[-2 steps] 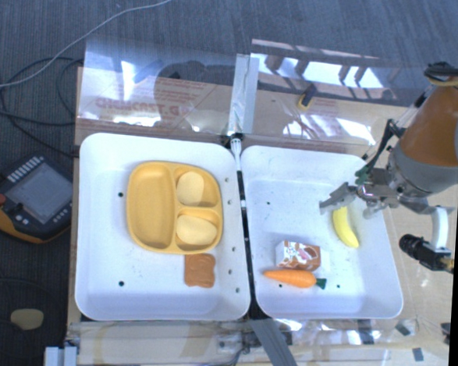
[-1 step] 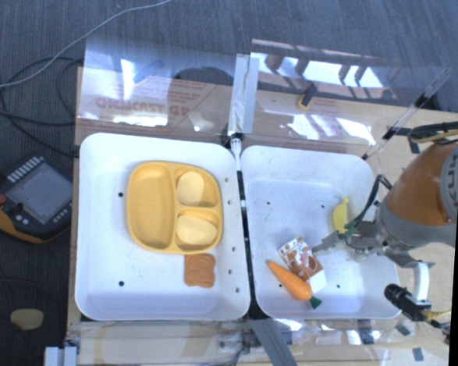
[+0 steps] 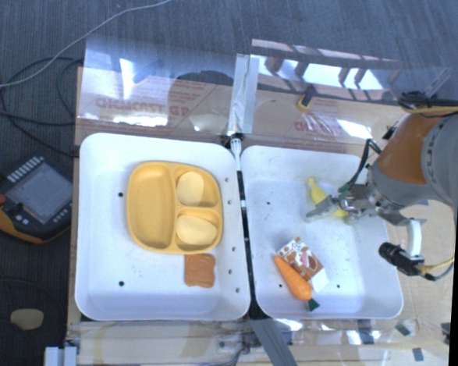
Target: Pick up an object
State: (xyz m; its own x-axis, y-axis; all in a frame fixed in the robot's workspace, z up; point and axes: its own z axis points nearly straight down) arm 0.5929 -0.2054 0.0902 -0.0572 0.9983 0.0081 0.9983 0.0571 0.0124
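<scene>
A small yellow banana-like object lies in the upper middle of the right bin. My gripper is low over the bin floor, right beside that yellow object and touching or overlapping its lower end. A bit of yellow shows just under the gripper. An orange carrot with a green tip lies near the bin's front. A small red and white packet rests against the carrot.
The left bin holds a yellow divided tray with two pale round items in its right compartments. A brown square piece lies just below the tray. A pendant controller sits on the floor at far left.
</scene>
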